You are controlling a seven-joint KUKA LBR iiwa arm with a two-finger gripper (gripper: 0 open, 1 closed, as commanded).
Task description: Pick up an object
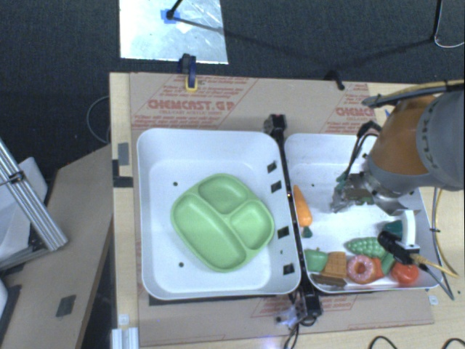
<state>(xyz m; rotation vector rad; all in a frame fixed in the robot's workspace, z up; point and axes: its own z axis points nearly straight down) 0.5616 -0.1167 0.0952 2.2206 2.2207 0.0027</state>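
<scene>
Overhead, arm (418, 140) reached into right bin (320, 155); gripper (347, 195) hung over bare white floor, finger state impossible to tell. Glossy plastic food crowded front edge: tapered orange carrot (302, 207) along left wall, ringed pink donut (361, 268), knobbly green piece (365, 246), round tomato (407, 273). Left bin (167, 158) held smooth green divided plate (222, 222).

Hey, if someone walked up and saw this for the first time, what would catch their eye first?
Probably the green divided plate, lying alone in the left bin. Next, the pile of toy food crowded into the near corner of the right bin, with a carrot along its left wall. The grey and orange arm hangs over that bin.
</scene>
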